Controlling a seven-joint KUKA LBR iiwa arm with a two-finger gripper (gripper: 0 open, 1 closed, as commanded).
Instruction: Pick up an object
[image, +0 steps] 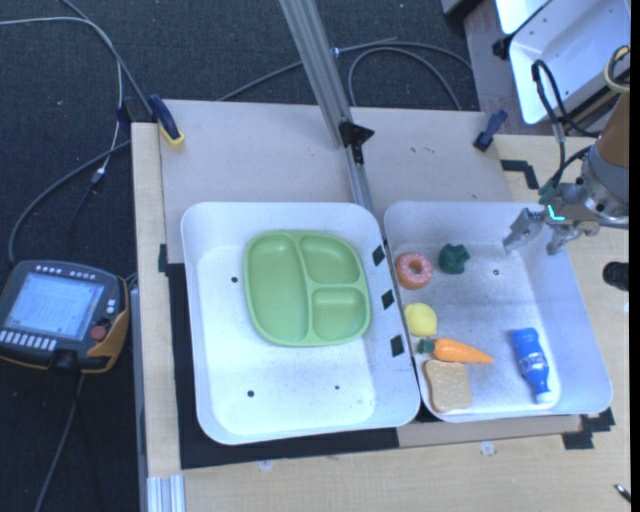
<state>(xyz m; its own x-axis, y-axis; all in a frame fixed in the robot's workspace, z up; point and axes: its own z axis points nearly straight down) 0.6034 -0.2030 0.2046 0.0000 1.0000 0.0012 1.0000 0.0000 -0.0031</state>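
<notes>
Gripper (537, 234) spread, holding nothing, over right bin's (590, 330) far edge; risk: closes on air, bottle (530, 362) and broccoli (454, 258) well apart.

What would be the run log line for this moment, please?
gripper: open, over right bin far edge | holding: nothing | right bin: donut, lemon, carrot, bottle | left bin: green tray

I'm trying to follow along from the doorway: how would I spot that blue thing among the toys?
Look at the right-hand white bin, the one holding the toy food. Along its right side, nearer the front edge, lies the blue bottle. It is the only blue item there, lying apart from the carrot and bread slice to its left.
</notes>
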